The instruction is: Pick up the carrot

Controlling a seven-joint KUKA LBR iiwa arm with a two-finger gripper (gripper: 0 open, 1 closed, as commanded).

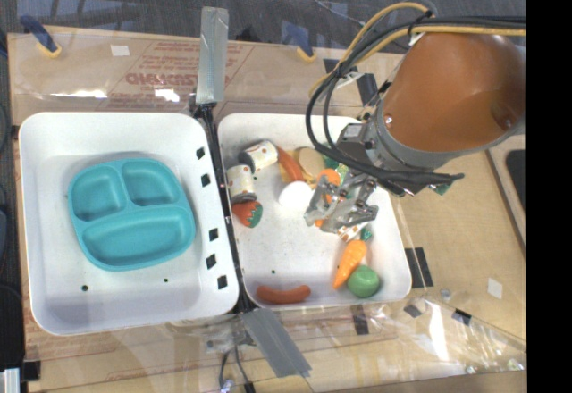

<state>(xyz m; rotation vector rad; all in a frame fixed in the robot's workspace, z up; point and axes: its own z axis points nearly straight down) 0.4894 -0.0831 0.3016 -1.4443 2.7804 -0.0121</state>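
Note:
The carrot [350, 263] is a small orange cone. It lies in the right bin [268, 271] near the front right corner, tilted, with its lower tip beside a green ball [364, 282]. My gripper [340, 209] hangs over the middle right of that bin, just above and behind the carrot's upper end. The metal of the gripper overlaps the carrot's top in this view, and I cannot make out whether they touch. The arm's big orange band [456, 92] hides the bin's back right part.
The right bin also holds a white egg [294, 196], another orange piece [290, 165], two small cans [259, 154] [239, 179], a red and green fruit [248, 213] and a sausage [283, 295]. A teal divided plate [131, 211] lies in the left bin [54, 293].

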